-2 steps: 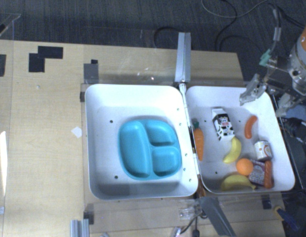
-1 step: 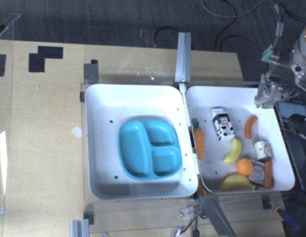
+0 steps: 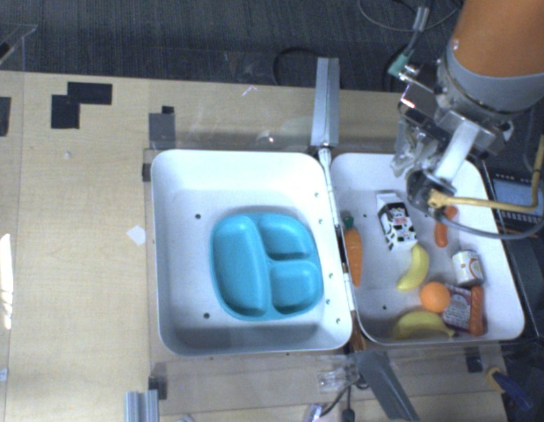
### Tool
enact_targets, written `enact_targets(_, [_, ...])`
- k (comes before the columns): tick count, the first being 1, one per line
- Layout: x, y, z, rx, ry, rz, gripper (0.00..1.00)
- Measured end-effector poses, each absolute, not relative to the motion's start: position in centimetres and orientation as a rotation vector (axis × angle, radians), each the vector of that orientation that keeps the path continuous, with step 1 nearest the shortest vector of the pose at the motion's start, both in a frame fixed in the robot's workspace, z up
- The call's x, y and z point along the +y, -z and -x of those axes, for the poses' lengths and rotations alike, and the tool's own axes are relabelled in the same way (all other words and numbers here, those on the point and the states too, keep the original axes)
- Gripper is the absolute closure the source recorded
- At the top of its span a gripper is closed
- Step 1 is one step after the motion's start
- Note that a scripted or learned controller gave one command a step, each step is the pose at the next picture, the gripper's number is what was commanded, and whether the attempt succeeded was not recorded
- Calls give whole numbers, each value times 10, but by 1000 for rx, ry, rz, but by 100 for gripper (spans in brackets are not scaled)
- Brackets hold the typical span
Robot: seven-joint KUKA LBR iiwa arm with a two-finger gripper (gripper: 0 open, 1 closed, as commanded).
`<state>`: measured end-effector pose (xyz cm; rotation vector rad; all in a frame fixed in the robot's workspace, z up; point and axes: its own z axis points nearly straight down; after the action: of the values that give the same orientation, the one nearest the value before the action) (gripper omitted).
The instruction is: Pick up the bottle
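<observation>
A small white bottle-like container with a brown label [image 3: 466,267] lies near the right wall of the right bin [image 3: 368,178]. My gripper [image 3: 412,158] hangs over the back of that bin, up and to the left of the container and well apart from it. Nothing shows between its fingers. A white carton with black cow patches [image 3: 395,221] lies just below the gripper.
The right bin also holds a carrot [image 3: 352,251] by the left wall, two bananas [image 3: 415,266] [image 3: 421,325], an orange [image 3: 436,297], a small red piece [image 3: 441,233] and a dark red packet [image 3: 466,311]. A blue divided plate [image 3: 264,264] lies in the left bin [image 3: 179,236].
</observation>
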<state>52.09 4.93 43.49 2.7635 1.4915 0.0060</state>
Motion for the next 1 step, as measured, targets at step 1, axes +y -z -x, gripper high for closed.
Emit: enact_targets(1, [126,-434,-618,1434,-5,-2795,100])
